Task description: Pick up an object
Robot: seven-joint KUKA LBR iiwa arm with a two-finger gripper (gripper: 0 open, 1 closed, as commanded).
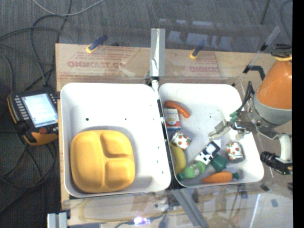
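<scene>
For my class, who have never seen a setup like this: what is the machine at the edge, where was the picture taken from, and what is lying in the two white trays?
One camera looks down at a slant on a bench. The grey and orange machine on the right is a robot arm; its tool hangs over the right bin. That bin holds toy food: a sausage, a banana, a carrot, a green bottle and small cans. The left bin holds a yellow divided tray. Nothing visibly sits in the tool.
</scene>
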